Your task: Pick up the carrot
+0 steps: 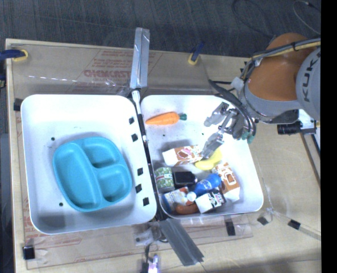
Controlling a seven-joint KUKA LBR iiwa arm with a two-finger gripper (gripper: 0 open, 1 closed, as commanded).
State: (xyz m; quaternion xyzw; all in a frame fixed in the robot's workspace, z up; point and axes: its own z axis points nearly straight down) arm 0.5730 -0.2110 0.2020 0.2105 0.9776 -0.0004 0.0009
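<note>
You have 2 white bins on the bench, side by side: the left bin [34, 152] carries 1 blue divided tray [92, 173] with 3 compartments, and the right bin [250, 169] carries 1 carrot [162, 118] plus a heap of small items. In that heap you can count 1 yellow banana-like piece [208, 163], 1 blue bottle [207, 184], 1 green can [163, 177], 1 black block [184, 178] and at least 2 printed cartons [182, 154]; the rest is too tangled to count. The carrot is orange with a short dark green stub at its right end, lying flat and roughly level across the far left corner of the right bin, just beside the divider between the 2 bins and well apart from the heap. The 1 arm [276, 84] reaches in from the right, its orange band over the bin's far right edge, wrist bent so the gripper [218, 128] points down and leftward over the right bin. Its 2 fingers [212, 144] look spread apart with nothing between them; the lower one hangs just above the yellow piece, and you can see clear bin floor between the gripper and the carrot.
</note>
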